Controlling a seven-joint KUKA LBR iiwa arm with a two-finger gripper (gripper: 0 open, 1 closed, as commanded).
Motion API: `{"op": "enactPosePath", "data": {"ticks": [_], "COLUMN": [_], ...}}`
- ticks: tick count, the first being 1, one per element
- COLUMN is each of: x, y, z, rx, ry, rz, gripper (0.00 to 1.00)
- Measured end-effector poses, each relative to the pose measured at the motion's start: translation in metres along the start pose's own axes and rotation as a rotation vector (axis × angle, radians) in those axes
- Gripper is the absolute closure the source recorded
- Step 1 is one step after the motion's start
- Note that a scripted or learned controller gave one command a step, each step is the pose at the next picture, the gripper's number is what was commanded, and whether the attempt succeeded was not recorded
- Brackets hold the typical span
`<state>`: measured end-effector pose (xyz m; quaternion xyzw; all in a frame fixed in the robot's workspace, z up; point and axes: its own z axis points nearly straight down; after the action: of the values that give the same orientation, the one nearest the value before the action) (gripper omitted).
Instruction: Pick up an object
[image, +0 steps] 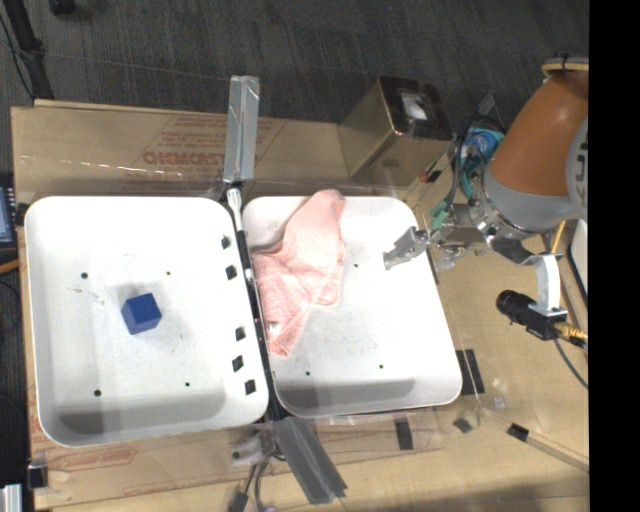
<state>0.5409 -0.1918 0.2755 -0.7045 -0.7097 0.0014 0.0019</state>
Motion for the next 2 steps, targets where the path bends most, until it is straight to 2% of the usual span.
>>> {"op": "enactPosePath", "data": {"ticks": [1,2], "x": [0.0,0.049], "y": [0.0,0.031], "z": [0.0,0.079], "rx": [0.0,0.002], "ry": [0.0,-0.001], "rz": [0.0,0.054], "gripper": [0.0,0.0]}}
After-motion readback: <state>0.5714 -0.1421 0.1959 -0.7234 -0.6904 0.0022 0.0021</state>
